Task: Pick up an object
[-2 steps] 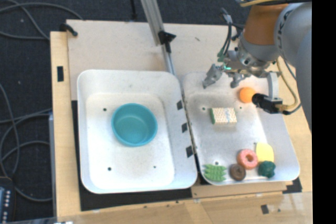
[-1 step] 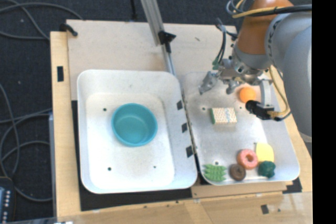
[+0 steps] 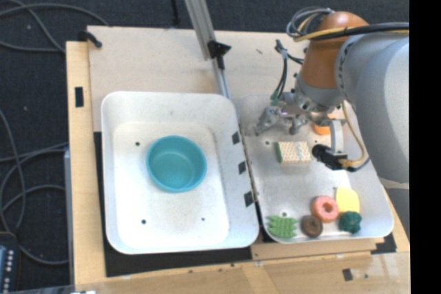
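Observation:
My gripper (image 3: 280, 123) hangs over the far left part of the right bin (image 3: 275, 196), open, with nothing between its fingers. Just below it lies a beige waffle-like block (image 3: 295, 152) with a green edge. An orange piece (image 3: 321, 127) peeks out from under the wrist. Along the bin's near edge sit a green leafy toy (image 3: 280, 225), a brown donut (image 3: 312, 226), a pink donut (image 3: 324, 208), a yellow piece (image 3: 347, 200) and a dark green piece (image 3: 351, 222).
A teal bowl (image 3: 176, 162) stands in the middle of the left bin (image 3: 124, 217). A slanted metal pole (image 3: 200, 7) comes down to the far edge between the bins. The arm's grey bulk (image 3: 379, 100) covers the right bin's far right corner.

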Controlling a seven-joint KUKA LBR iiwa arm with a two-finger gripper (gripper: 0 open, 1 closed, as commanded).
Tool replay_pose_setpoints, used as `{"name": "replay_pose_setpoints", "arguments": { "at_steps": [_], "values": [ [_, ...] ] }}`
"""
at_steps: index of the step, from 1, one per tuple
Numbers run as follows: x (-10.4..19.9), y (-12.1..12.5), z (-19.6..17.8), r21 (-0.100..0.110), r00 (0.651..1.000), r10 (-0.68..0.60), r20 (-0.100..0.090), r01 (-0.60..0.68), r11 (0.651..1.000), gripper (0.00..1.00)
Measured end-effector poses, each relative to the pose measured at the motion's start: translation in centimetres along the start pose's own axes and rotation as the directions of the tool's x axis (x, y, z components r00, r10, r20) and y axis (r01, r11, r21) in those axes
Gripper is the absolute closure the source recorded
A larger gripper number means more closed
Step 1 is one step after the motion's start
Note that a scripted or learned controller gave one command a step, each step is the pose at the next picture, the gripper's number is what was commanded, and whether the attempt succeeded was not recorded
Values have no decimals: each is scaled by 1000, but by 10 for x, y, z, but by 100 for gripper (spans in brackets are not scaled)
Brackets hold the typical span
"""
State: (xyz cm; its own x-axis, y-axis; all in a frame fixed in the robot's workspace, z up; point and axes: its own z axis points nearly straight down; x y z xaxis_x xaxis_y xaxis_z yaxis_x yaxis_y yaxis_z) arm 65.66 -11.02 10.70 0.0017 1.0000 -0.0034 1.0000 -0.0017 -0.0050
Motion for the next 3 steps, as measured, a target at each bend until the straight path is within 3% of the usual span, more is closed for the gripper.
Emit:
{"name": "replay_pose_setpoints", "arguments": {
  "at_steps": [1, 3],
  "values": [
    [0, 2, -15, -8, 1000, 0, -1, 0, 1000, 100],
    [4, 8, -118, -13, 1000, -6, -3, 6, 1000, 100]
  ]
}}
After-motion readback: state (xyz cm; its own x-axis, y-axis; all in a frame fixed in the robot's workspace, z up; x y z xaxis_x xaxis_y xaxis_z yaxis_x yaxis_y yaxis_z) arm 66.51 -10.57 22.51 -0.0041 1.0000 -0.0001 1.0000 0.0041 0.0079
